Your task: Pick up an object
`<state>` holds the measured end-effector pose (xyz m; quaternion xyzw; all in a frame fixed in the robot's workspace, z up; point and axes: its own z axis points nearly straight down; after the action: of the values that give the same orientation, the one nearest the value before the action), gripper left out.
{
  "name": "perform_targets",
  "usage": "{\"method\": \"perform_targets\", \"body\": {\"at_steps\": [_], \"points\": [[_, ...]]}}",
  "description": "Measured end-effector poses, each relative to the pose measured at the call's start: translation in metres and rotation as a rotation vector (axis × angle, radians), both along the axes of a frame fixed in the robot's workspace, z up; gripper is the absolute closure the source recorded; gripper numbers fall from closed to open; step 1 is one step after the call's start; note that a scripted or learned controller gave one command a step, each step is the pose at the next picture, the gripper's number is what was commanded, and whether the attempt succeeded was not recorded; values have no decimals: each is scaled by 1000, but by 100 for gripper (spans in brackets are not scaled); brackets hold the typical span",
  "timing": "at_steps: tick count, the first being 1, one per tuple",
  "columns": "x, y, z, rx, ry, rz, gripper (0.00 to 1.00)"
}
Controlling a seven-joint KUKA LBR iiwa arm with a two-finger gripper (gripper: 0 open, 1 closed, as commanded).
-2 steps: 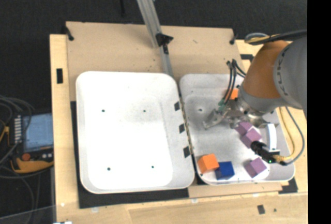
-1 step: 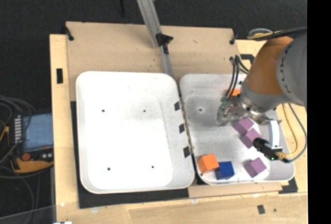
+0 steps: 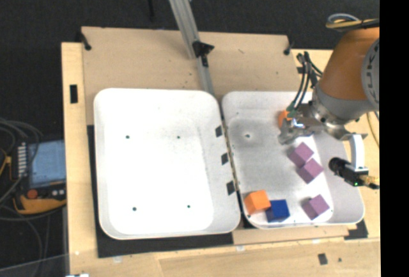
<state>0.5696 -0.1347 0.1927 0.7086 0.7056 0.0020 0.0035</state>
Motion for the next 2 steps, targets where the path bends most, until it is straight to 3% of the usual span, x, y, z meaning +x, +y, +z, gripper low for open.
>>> {"method": "perform_targets", "body": {"at_steps": [1,2], "points": [[2,-2,54,0,0,7,100],[1,52,64,3,4,12,100]]}}
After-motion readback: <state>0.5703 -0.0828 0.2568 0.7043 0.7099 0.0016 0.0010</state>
